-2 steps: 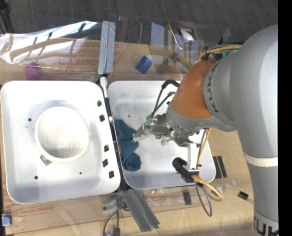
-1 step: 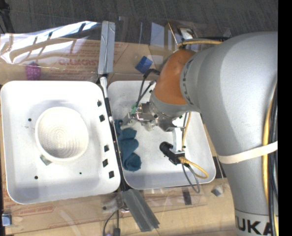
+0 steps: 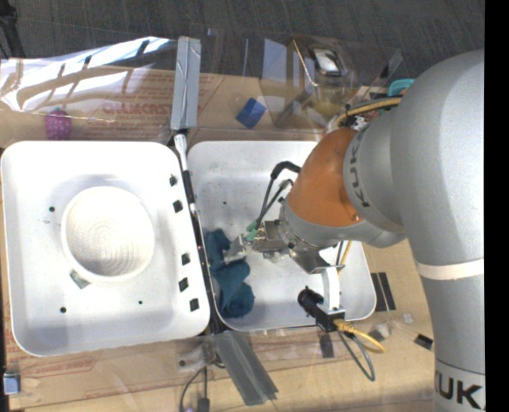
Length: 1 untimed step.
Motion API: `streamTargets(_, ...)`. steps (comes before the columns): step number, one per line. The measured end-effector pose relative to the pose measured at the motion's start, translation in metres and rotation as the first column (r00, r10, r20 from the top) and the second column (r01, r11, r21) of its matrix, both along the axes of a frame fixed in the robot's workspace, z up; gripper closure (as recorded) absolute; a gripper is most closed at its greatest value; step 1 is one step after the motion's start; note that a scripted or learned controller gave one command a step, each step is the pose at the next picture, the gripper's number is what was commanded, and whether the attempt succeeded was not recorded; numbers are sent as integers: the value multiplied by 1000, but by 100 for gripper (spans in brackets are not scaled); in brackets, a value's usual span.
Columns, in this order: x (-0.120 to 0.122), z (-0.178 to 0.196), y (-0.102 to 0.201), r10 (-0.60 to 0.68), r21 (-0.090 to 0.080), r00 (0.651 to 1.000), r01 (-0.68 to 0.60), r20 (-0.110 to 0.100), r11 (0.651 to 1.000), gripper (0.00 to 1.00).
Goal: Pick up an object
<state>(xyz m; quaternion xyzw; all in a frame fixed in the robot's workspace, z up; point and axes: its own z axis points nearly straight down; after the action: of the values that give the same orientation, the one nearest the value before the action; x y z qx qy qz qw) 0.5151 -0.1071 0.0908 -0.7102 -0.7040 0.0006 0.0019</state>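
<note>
1. Crumpled dark teal cloth (image 3: pixel 230 277) is lying in the right-hand shallow white bin (image 3: pixel 237 166), bunched against that bin's left wall near its front corner.
2. The grey arm with the orange band (image 3: pixel 327 187) is reaching in from the right and hanging low over the same bin.
3. The two-finger gripper (image 3: pixel 252 240) is pointing left, sitting just beside the cloth's upper edge; how far the claw is open, and whether it is gripping anything, cannot be told.
4. A pale round bowl-like object (image 3: pixel 108 230) is resting in the left-hand shallow white bin (image 3: pixel 31 316).
5. A small blue block (image 3: pixel 251 112) is sitting on the cardboard behind the bins.
</note>
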Motion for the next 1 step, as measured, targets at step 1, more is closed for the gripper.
streamTargets(1, 1, 8, 0, 7, 0, 1000, -7, -2, 1000, 100)
